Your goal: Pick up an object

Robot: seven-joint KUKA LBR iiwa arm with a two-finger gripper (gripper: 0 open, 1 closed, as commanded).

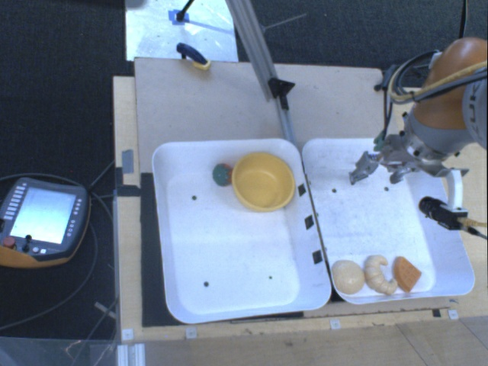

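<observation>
Smooth white bins (229,280), round yellow bowl (263,181)

Robotics lab cell: plywood bench (229,97) on dark carpet, two white bins (175,280), industrial arm (450,90), teach pendant (42,219) with cable on floor at left, metal camera pole (255,40), clamp (192,54) on bench edge

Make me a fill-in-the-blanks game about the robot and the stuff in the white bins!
1. The bowl in the left bin is colored ____.
2. The small green ball sits touching the bowl's ____ side.
3. The orange wedge, the curly shrimp-like toy and the cream egg-shaped thing all lie in the ____ bin.
4. The pincer hangs over the ____ bin.

Missing words: yellow; left; right; right
</observation>
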